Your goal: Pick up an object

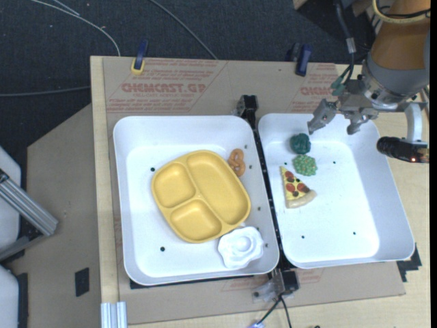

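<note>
Fingers [337,119] spread (nothing between them) above right bin [369,203], near broccoli [300,143].

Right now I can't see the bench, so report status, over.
Gripper open, above right bin's far edge. Dark green piece nearest, ungrasped. Grapes and pizza slice close beside.

Two white bins [130,203] on cardboard sheet [109,94], blue clamps [140,55] at its far edge, grey carpet [54,33]
</note>
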You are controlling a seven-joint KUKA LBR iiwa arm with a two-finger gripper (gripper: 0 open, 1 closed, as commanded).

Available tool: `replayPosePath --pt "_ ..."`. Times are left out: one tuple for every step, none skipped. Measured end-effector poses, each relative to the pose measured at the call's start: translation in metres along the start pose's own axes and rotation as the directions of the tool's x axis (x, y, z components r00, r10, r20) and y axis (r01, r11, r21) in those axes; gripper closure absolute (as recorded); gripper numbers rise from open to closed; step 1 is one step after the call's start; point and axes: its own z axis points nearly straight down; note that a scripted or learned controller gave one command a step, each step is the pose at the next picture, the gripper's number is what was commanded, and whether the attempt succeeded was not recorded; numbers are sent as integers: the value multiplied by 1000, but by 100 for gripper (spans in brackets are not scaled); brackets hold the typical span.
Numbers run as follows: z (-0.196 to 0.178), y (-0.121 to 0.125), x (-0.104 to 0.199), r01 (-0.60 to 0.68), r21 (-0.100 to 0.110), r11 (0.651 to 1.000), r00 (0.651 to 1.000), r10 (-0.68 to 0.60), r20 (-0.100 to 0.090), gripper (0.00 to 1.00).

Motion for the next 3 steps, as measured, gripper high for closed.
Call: replayPosePath --pt "-8 2 0 2 -14 1000 1000 -2 1 0" --pt "55 5 0 2 -10 1000 1000 -2 1 0" --pt "107 3 10 2 -11 1000 1000 -2 1 0"
